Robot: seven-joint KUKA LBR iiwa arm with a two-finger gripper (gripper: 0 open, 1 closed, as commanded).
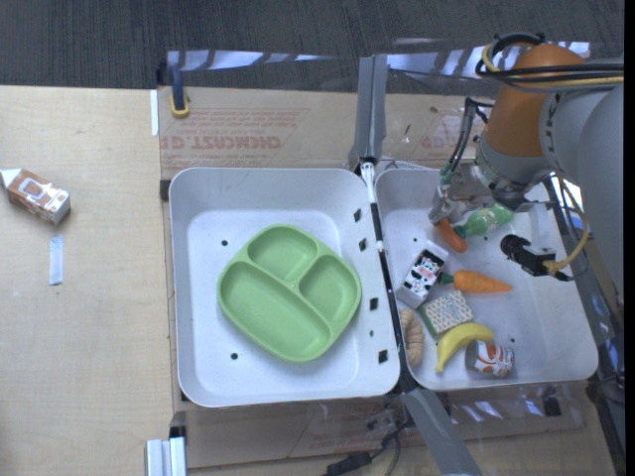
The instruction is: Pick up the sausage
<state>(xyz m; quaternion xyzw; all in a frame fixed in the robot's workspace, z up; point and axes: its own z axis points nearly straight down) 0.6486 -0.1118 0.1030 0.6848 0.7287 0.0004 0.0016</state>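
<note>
step: approach; the pincer [453,209] hangs low over the upper part of the right bin [556,365], at the frame's upper right.
sausage: likely the small reddish-orange piece [452,236] just under the pincer, beside a green item [483,220].
pincer state: cannot tell from this slant.
next move: judged, a straight descent onto the piece, clear of the green item.
count: two bins, one green plate [289,293], one carrot [482,284], one banana [459,344].
</note>
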